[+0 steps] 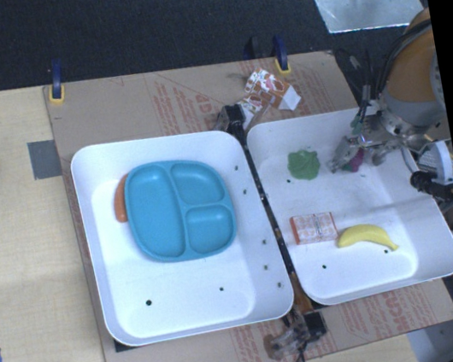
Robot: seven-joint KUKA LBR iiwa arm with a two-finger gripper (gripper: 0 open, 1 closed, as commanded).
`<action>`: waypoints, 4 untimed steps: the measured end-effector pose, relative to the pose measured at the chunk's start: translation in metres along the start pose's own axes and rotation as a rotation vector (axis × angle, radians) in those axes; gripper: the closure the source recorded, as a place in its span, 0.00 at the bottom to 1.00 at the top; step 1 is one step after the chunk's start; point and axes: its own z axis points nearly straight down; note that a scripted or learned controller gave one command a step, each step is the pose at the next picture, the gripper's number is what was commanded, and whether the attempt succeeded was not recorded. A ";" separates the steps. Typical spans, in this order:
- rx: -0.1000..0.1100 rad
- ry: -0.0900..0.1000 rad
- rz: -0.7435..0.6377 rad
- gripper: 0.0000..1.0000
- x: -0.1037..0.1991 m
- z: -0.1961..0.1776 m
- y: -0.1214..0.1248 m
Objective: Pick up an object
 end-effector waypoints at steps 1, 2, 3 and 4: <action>-0.001 -0.001 -0.002 1.00 -0.001 -0.012 0.001; -0.005 0.001 0.001 1.00 0.038 -0.068 0.024; -0.007 0.000 0.000 1.00 0.084 -0.176 0.024; -0.001 0.000 -0.001 1.00 0.146 -0.162 0.005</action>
